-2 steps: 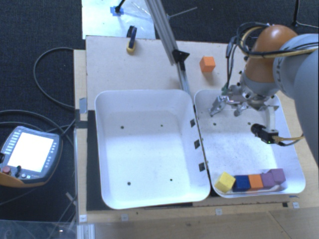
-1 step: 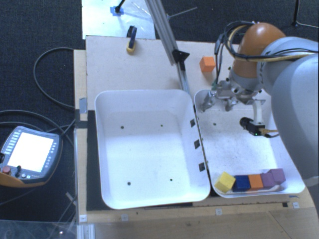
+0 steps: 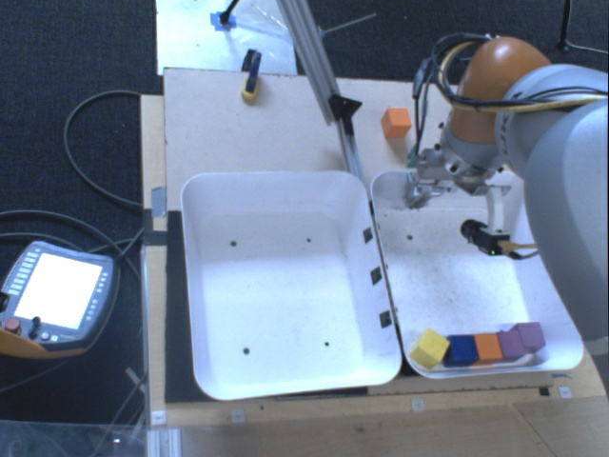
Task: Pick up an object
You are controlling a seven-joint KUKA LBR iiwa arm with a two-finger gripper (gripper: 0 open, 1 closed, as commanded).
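Several small blocks line the near edge of the right bin (image 3: 561, 350): a yellow block (image 3: 429, 347), a blue block (image 3: 461, 349), an orange block (image 3: 488, 347) and two purple blocks (image 3: 523, 338). My gripper (image 3: 417, 196) hangs over the far left corner of that bin, well away from the blocks, with nothing seen between its fingers. Another orange cube (image 3: 396, 123) rests on the bench behind the bin.
The left bin (image 3: 195, 284) sits beside the right one. A slanted metal pole (image 3: 314, 55) crosses the bench behind the bins. A yellow-and-blue clamp (image 3: 251, 75) lies at the back left. A teach pendant (image 3: 52, 293) rests on the floor to the left.
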